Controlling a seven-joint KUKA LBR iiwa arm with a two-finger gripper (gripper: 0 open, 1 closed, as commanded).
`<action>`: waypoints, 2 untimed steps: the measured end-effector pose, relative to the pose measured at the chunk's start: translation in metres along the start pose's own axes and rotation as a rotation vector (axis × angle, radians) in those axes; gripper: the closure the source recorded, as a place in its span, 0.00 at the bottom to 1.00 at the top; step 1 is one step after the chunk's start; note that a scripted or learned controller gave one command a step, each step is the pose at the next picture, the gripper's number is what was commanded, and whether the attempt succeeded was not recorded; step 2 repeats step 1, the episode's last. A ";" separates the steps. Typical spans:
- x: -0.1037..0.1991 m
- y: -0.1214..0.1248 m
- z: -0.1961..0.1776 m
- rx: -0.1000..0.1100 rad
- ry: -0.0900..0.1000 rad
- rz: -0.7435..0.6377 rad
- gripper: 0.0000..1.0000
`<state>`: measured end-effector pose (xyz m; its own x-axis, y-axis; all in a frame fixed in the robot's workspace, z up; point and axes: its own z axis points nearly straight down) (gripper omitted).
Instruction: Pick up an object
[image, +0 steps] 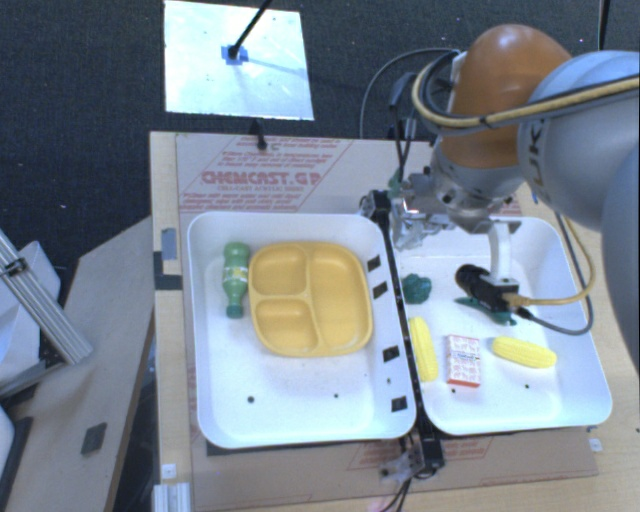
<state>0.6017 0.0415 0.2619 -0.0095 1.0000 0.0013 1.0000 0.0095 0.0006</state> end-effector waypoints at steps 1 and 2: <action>0.050 -0.001 0.014 0.001 0.000 0.000 1.00; 0.050 -0.001 0.014 0.001 0.000 0.000 1.00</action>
